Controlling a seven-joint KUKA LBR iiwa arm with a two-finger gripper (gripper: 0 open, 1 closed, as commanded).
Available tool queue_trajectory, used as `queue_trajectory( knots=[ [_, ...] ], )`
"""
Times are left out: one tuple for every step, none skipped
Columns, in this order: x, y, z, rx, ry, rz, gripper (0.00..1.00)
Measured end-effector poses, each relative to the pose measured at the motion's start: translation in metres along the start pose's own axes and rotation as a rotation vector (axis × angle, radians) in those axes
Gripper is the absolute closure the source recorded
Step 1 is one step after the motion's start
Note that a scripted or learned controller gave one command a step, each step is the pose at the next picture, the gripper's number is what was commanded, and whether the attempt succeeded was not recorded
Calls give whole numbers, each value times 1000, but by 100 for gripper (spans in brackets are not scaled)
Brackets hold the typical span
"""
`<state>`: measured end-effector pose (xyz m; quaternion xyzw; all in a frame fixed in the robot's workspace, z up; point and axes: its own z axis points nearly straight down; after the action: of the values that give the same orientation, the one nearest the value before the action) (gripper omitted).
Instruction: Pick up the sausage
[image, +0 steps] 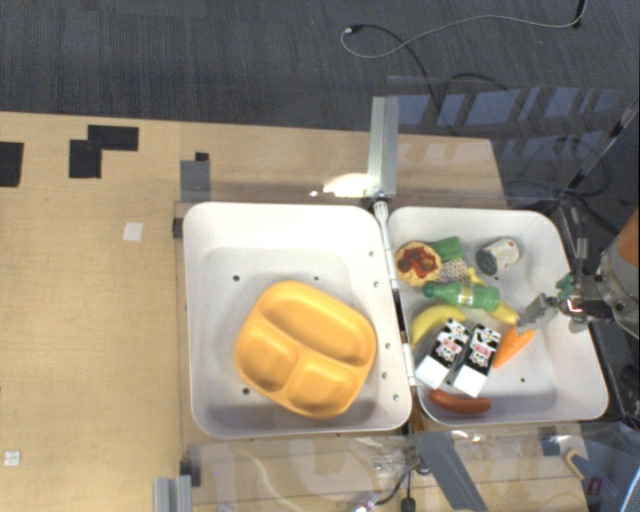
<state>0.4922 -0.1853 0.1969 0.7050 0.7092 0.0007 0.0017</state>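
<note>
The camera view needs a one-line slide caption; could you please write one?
Gripper at the right bin's right side; sausage lies by the near wall; yellow tray in left bin.

No readable text anywhere. The two black-and-white rectangular packs (463, 356) in the right white bin (560, 400), near its front edge, carry printed markings with small red spots, too small and blurred to read. The green plastic bottle (462, 294) behind them has a yellowish label, illegible. Black square patches (104, 148) at the worktop's far left corner bear no lettering.
</note>
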Motion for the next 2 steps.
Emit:
queue_trajectory(
  knots=[
    [1,2,-11,-6,-1,-4,100],
    [14,17,-52,-1,0,100,100]
  ],
)
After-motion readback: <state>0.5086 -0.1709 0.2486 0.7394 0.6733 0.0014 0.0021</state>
